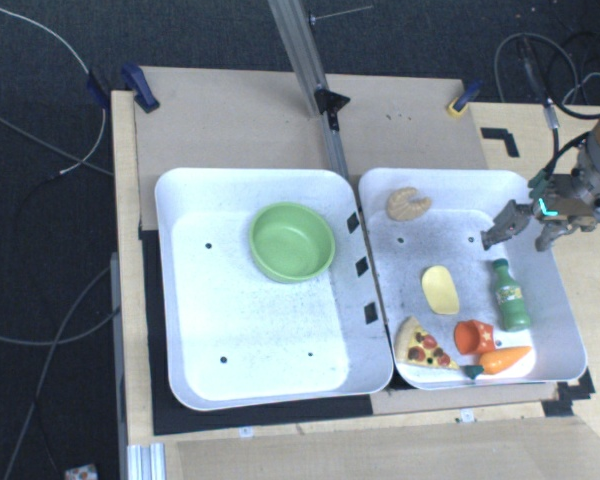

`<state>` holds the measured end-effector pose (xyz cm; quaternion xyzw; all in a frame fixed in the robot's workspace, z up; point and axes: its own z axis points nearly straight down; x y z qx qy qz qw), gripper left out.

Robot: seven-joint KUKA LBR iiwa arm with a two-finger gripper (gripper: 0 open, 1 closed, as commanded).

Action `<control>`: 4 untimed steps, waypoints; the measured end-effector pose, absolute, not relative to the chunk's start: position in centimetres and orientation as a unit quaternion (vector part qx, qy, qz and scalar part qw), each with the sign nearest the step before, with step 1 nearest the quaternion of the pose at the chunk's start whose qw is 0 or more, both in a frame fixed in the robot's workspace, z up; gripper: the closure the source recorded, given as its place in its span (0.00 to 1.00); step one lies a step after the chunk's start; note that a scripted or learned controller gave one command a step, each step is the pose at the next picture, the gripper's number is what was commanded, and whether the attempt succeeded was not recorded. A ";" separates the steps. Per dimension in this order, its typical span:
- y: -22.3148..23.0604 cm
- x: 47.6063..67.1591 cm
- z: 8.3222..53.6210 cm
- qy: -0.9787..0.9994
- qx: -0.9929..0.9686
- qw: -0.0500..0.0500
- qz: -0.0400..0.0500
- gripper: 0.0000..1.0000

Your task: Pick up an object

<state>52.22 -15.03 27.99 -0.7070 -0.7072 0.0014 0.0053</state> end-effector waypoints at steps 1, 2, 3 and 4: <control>-15.0 52.3 28.1 -0.707 -0.707 0.004 0.001 0.00; -15.8 51.6 23.0 -0.706 -0.708 0.008 0.003 0.00; -14.8 51.1 17.2 -0.707 -0.707 0.009 0.003 0.00; -14.7 51.2 10.7 -0.707 -0.707 0.008 0.002 0.00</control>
